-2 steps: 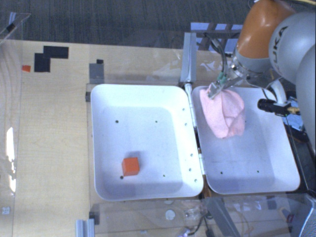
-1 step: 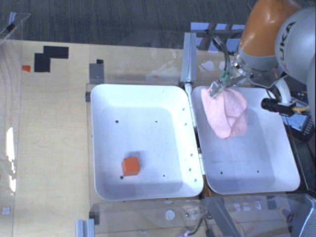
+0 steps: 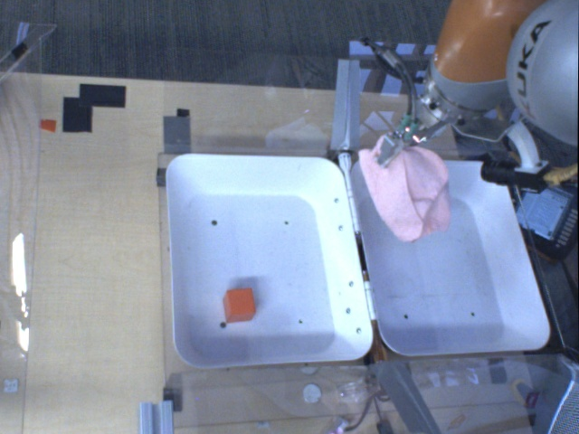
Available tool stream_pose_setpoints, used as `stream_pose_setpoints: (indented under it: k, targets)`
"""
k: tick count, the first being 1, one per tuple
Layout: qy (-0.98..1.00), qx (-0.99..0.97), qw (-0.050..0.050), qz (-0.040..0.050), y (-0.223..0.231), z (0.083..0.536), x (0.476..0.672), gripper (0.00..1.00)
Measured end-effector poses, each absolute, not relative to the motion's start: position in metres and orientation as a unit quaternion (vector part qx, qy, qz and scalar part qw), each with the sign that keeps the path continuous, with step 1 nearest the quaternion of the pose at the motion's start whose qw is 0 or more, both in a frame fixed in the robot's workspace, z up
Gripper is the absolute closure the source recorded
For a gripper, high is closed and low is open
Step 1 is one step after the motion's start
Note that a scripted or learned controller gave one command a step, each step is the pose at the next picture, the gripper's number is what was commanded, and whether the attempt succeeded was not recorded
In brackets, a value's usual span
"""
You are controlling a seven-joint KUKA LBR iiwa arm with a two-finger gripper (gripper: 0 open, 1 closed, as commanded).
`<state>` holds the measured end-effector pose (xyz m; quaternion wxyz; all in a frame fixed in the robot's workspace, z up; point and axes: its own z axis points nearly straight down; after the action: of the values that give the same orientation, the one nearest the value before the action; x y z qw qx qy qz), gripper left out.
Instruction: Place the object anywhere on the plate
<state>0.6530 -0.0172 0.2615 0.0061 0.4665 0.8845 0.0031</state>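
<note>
Over right bin, upper-left corner: gripper pinching top edge of pink cloth. Cloth soft, fuzzy, crumpled; hangs in loose fold below fingers, lower part draped toward bin floor, contact unclear. Cloth close to divider rim between bins; rest of right bin floor bare, smooth white plastic. Left bin: one small orange block, cube-like, matte, near lower-left, well apart from walls. Count: two bins, one cloth, one block. Bench light wood, flat.
</note>
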Motion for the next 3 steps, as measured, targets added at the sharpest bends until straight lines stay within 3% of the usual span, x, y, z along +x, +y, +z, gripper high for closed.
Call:
stream_pose_setpoints:
  k: [1, 2, 3]
  targets:
    - [0.911, 0.412, 0.002, 0.0013, 0.039, 0.207, 0.597, 1.00]
    - [0.922, 0.388, 0.002, 0.0018, 0.109, 0.209, 0.582, 1.00]
    - [0.930, 0.367, 0.001, 0.0013, 0.169, 0.147, 0.559, 1.00]
